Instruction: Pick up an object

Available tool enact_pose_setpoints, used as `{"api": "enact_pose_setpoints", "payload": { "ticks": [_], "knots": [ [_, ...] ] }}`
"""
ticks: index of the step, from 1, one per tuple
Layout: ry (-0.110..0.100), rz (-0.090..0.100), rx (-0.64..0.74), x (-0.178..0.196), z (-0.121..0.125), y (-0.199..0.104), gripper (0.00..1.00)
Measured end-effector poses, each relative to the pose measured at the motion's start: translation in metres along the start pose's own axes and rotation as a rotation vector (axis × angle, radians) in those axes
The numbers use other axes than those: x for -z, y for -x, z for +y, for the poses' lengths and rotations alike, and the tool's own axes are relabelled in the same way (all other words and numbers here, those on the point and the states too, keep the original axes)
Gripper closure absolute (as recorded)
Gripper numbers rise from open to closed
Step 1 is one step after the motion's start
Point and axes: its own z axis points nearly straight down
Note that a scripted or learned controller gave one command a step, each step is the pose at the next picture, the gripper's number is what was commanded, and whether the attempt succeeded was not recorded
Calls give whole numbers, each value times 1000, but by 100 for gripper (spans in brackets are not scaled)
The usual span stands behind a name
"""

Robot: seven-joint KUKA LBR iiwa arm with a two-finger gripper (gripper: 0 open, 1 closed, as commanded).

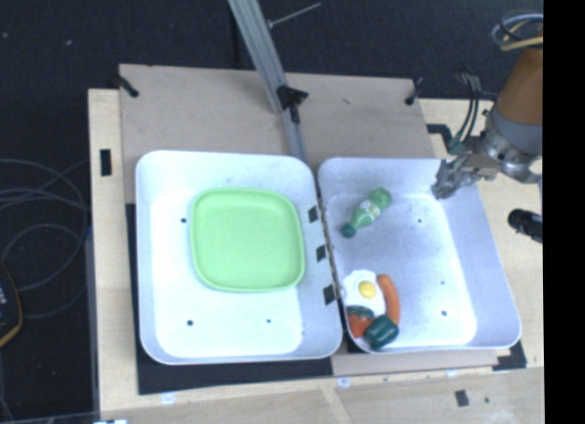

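Note:
In the right bin [457, 258] a small green bottle [366, 211] lies on its side near the back left. At the bin's front left sits a small white plate [369, 306] of toy food: a fried egg, an orange carrot and a dark green piece. My gripper [447, 181] hangs over the right bin's back right corner, well to the right of the bottle. Nothing shows between its fingers.
The left bin [164, 322] holds a light green square plate [247, 238]. A grey metal pole [260, 43] slants up from between the bins at the back. Cables and a black fitting [526, 221] lie beside the right bin's right edge.

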Motion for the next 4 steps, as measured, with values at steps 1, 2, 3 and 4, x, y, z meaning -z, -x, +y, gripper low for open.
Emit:
{"api": "enact_pose_setpoints", "payload": {
  "ticks": [1,2,3,4],
  "knots": [
    [-4,2,0,11,0,0,100],
    [-4,2,4,22,-11,-56,100],
    [-5,3,4,20,-19,-109,100],
    [-6,2,3,14,-41,-158,100]
  ]
}}
